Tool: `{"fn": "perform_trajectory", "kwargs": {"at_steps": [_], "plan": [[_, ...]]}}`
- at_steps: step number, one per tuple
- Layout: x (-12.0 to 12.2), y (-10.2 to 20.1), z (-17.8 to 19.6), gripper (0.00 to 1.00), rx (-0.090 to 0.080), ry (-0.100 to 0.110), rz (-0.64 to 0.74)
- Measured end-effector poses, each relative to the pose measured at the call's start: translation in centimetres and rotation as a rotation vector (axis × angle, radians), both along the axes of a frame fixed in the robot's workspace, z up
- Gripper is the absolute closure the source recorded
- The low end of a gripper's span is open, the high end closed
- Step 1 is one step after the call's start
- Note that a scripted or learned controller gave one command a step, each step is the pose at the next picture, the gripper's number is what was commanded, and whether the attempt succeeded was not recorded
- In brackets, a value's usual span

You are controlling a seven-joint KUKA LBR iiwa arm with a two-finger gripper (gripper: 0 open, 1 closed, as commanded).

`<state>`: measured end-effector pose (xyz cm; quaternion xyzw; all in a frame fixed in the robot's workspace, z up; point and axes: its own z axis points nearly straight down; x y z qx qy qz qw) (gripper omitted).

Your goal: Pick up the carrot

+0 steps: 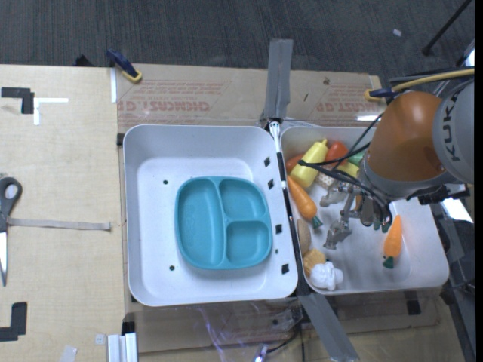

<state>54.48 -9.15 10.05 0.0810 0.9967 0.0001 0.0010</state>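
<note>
Closest to my camera, at the near end of the right bin (423, 277), a small white toy (326, 276) sits with a tan lump (312, 259) touching it on the far side. Both are bunched against the wall shared with the left bin (143, 270), probably where loose pieces slide.

A little further in lies a carrot (392, 238), pointing roughly along the bin with its green end toward me and bare white floor around it. To my eye that makes it the easier target, since nothing crowds it.

The tool (339, 228) hangs just beside it on the view's left, over open floor and touching neither carrot. From this angle I cannot tell whether it is apart or together, and nothing sits in it. The wrist's orange dome hides what is behind it.

A second carrot (302, 198) lies against the shared wall, which I judge would get in the way of a grasp there. Beyond it a yellow toy (311, 161) and a red piece (336, 151) pile into the far corner.

The left bin holds a teal divided plate (224, 222), clear of the job. Scissors (6, 202) lie on the surface (60, 164) at the view's far left.
</note>
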Motion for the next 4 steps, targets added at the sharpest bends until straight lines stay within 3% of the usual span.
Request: {"fn": "perform_trajectory", "kwargs": {"at_steps": [1, 2, 3, 4], "plan": [[4.4, -0.1, -0.7, 0.00, 0.000, -0.003, -0.257], [0.0, -6.1, 1.5, 0.00, -0.001, -0.003, -0.035], [-4.8, -10.1, -0.8, 0.00, -0.001, -0.002, 0.001], [-4.5, -10.1, 0.3, 1.00, -0.003, -0.008, 0.003]]}}
